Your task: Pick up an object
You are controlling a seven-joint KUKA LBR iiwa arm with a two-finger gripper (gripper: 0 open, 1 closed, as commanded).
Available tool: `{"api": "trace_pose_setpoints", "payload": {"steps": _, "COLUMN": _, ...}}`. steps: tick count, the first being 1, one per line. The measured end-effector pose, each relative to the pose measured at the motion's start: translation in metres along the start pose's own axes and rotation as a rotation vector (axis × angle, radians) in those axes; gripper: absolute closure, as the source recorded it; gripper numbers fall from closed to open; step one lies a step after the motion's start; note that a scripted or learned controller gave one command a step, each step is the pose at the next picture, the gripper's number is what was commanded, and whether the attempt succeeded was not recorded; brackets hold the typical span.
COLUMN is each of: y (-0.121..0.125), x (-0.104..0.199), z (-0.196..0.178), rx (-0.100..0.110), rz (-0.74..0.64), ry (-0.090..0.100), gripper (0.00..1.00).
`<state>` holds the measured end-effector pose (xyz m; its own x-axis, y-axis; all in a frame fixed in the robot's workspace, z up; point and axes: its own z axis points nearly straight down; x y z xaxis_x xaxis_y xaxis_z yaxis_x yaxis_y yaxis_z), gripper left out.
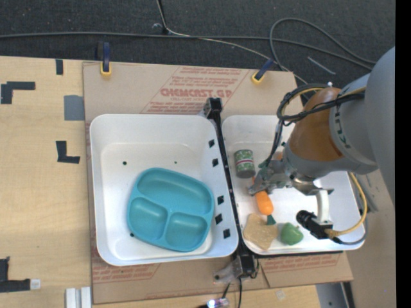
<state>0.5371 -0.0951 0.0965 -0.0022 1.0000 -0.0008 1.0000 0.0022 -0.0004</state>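
The right bin (pixel 253 128) holds a small green-labelled can (pixel 244 162), an orange carrot (pixel 264 203), a tan slice of bread (pixel 260 233) and a green pepper (pixel 291 234). My gripper (pixel 262 182) is low in this bin, right of the can and just above the carrot's upper end, touching or nearly touching it. The grey arm with its orange band (pixel 314 133) covers the bin's right half. Nothing is visibly lifted.
The left bin (pixel 109 133) holds a teal divided plate (pixel 170 208). A black divider (pixel 220 165) runs between the bins. A black fitting with a yellow cable (pixel 311 223) sits beside the pepper. Cables cross the dark floor behind the bench.
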Motion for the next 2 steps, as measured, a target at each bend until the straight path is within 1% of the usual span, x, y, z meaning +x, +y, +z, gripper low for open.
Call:
{"api": "trace_pose_setpoints", "payload": {"steps": 1, "y": -0.007, "x": 0.001, "z": -0.045, "rx": -0.001, "rz": 0.002, "ry": 0.001, "gripper": 1.0}}
{"api": "trace_pose_setpoints", "payload": {"steps": 2, "y": -0.002, "x": -0.002, "z": -0.089, "rx": -0.003, "rz": 0.002, "ry": 0.0, "gripper": 1.0}}
